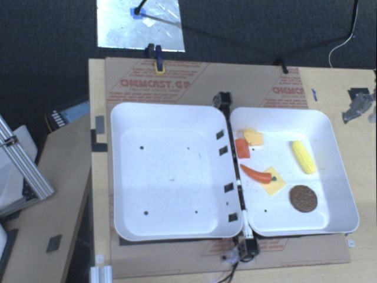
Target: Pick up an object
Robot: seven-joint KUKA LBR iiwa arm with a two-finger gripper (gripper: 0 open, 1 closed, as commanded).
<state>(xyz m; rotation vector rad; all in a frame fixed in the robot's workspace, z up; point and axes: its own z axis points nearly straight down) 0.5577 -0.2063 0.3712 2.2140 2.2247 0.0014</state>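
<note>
The right bin (340,175) holds several toy foods. A yellow corn cob (304,157) lies near its far right, and a brown round cookie (303,198) sits in front of it. Across a yellow cheese slice (275,185) lies a red chili pepper (257,173). Close to the left wall are an orange-red block (242,148) and a small yellow wedge (254,137). My gripper (358,106) is a grey shape at the right edge of the view, outside the right bin and beyond its far right corner, well away from all the objects.
The left bin (126,158) stands beside the right one, joined by black clips along the shared wall (234,170). Both rest on a cardboard sheet (171,81). A shiny metal plate (140,16) lies beyond the bench, and an aluminium rail (20,158) slants at the left.
</note>
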